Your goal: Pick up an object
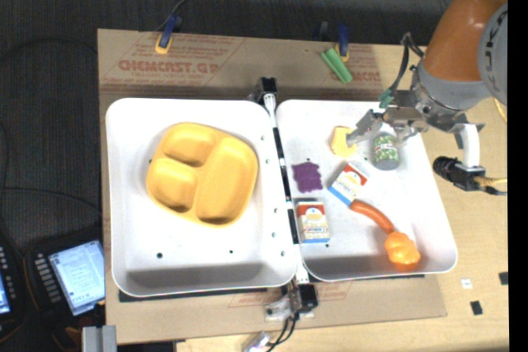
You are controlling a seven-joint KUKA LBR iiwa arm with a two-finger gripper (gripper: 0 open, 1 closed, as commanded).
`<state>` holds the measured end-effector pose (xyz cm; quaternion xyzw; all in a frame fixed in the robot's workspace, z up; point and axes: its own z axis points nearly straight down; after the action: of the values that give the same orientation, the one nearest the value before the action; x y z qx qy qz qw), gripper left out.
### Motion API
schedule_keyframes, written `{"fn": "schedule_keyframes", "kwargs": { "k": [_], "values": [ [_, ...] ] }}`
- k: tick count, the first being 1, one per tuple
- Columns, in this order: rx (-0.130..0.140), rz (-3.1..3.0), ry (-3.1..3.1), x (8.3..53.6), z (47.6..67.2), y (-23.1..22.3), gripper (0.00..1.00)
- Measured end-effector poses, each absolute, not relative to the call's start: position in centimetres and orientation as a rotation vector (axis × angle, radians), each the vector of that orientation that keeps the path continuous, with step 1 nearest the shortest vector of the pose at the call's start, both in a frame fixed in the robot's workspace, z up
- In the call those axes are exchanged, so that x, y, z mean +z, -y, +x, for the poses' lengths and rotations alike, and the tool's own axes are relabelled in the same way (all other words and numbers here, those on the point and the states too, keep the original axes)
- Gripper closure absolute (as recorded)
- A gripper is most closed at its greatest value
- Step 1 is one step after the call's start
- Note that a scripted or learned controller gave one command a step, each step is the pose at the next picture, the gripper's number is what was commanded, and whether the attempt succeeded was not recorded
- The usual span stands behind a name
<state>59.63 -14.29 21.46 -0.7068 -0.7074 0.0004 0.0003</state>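
You are at the approach step of the pick. The gripper (pixel 382 130) hangs over the upper part of the right bin (pixel 437 210), right of centre in the frame, with its fingers spread apart and nothing between them. One finger (pixel 361 130) reaches out toward the yellow piece (pixel 341 140) lying just to its left. A small green-and-white jar (pixel 385 150) sits directly under the wrist, at the gripper's lower right, and looks like the nearest candidate, though you cannot tell from here whether the fingers straddle it or merely pass beside it.

Lower in the same bin you have a purple toy (pixel 306 175), a small red-and-white box (pixel 349 182), a second small carton (pixel 313 222) near the bottom edge, and an orange carrot-shaped toy (pixel 388 232) toward the lower right. The left bin (pixel 124 177) holds a large yellow moulded tray (pixel 202 171), well apart from the arm.

Your next move calls for centring the jaws over one object, lowering, and closing. Watch the crowding: the jar and yellow piece are close enough that a finger could nudge one while closing on the other.
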Motion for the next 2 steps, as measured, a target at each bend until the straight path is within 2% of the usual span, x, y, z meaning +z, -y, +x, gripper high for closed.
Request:
{"fn": "schedule_keyframes", "kwargs": {
  "k": [1, 2],
  "values": [
    [-0.010, -2.229, 2.232, 10.0, 57.5, 10.5, 0.00],
    [-0.010, -2.232, 2.232, 11.1, 57.6, 10.6, 1.00]
  ]
}}
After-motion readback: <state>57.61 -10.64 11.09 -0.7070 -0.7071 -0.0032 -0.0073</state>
